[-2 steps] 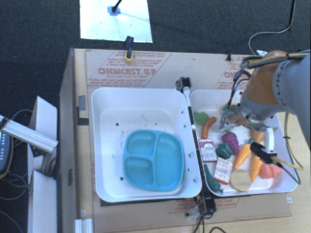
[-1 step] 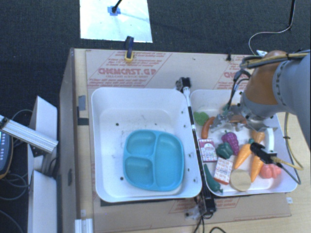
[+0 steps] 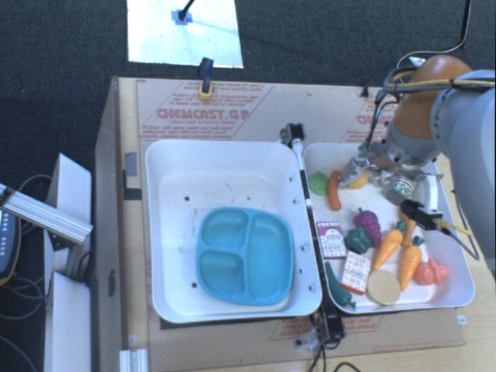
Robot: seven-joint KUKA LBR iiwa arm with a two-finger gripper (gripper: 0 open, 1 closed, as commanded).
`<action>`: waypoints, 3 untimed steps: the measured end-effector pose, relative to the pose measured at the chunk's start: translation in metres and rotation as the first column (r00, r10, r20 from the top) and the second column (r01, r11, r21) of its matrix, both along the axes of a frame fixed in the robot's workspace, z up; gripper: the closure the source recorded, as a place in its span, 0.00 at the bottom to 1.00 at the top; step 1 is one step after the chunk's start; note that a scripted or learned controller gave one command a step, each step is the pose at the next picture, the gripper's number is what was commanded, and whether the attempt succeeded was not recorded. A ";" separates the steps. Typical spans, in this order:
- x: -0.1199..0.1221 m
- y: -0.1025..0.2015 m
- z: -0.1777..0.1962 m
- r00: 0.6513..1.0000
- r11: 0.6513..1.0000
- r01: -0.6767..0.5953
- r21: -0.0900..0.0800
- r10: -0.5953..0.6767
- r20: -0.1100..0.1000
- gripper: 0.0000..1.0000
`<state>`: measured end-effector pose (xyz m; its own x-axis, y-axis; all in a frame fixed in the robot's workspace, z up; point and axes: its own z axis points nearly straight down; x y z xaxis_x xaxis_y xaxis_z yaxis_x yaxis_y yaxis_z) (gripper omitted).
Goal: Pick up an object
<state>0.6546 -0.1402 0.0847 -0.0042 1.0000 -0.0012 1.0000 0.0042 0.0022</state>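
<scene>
Right bin (image 3: pixel 465 289), near edge: tan round disc (image 3: pixel 383 287), two small cards (red-and-white (image 3: pixel 356 272), pink-and-white (image 3: pixel 332 239)), and a dark green piece (image 3: pixel 339 285) along the near-left wall. Just beyond those: two carrots (image 3: pixel 409 260) side by side, tilted, with a pink toy (image 3: pixel 434 272) to their right by the wall. Mid bin: dark green pepper (image 3: pixel 358 240) touching purple grapes (image 3: pixel 366 225). Farther back: orange-red sausage-shaped piece (image 3: pixel 334 190) with a light green item (image 3: pixel 318 183) just left of it, and a yellow piece (image 3: pixel 357 180) beside it.

Gripper (image 3: pixel 370 167) is down at the far end of the right bin, right by the yellow piece; can't tell if it's open, closed or holding anything. Arm comes in from the right over the bin.

Left bin (image 3: pixel 163 208): blue divided tray (image 3: pixel 246 256) lying flat toward the near-right corner.

Far: bench top (image 3: pixel 225 107) with red lettering.
</scene>
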 end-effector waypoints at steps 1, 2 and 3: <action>-0.065 0.051 0.000 1.000 1.000 0.002 0.001 -0.002 -0.001 0.00; -0.104 0.027 0.000 1.000 1.000 0.004 0.000 -0.004 -0.002 0.00; -0.029 0.016 0.000 1.000 1.000 0.001 0.000 -0.001 0.001 0.00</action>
<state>0.6260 -0.1246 0.0851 -0.0036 1.0000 -0.0009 1.0000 0.0036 0.0035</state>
